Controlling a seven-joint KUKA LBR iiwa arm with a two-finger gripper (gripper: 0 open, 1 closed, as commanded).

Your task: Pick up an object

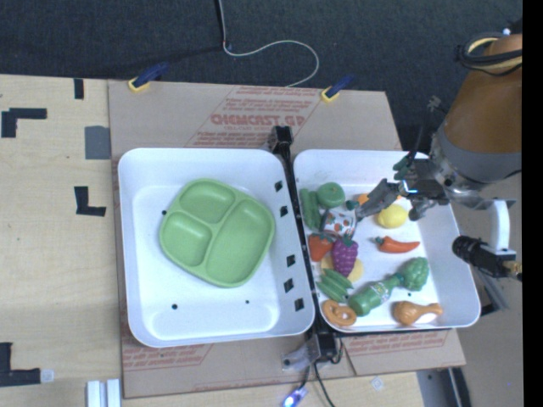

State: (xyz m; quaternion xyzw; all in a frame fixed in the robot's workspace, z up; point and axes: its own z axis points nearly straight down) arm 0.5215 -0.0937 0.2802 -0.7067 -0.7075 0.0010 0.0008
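Note:
My gripper [371, 203] hangs low over the upper middle of the right bin [458, 299], reaching in from the right. Its tip sits just left of a yellow lemon [393, 218] and beside a small orange piece [362, 199]. Toy foods lie around it: a green pepper [329, 195], a white patterned item [340, 222], purple grapes [344, 253], a red chili [399, 245], broccoli [415, 272], a green bottle [368, 296] and a brown drumstick [416, 313]. Nothing shows as lifted from the bin.
The left bin [144, 312] holds a green divided plate [217, 231]. A black divider with clips [293, 227] runs between the bins. The arm's orange-banded body [488, 117] stands above the right bin's far right corner. A cable [254, 49] lies behind.

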